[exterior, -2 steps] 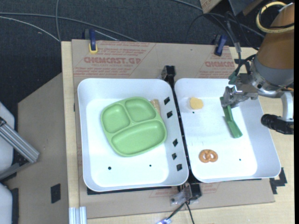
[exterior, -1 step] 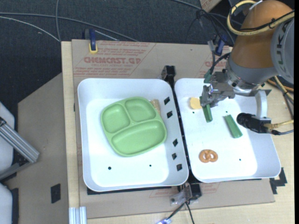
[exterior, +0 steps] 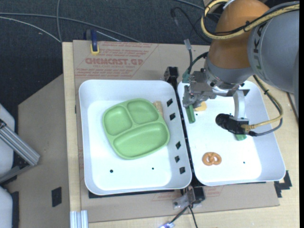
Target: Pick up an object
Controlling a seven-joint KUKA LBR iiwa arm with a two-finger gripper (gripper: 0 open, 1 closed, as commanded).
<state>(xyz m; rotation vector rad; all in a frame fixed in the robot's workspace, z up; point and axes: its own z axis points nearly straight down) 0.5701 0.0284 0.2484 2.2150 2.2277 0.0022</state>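
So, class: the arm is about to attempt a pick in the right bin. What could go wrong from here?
1. The end effector sits close to the wall between the bins, so it may strike it.
2. The green item lies right by that wall, leaving little room.
3. The pretzel lies far off.

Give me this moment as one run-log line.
hand: low in right bin, far-left corner | green stick: beneath hand, grasp unclear | pretzel: right bin, apart | green plate: left bin

Plastic on a board surface
Smooth, faintly glossy white bins (exterior: 95, 127); matt green plastic plate (exterior: 136, 128); the surface (exterior: 114, 61) looks like dull brown board.
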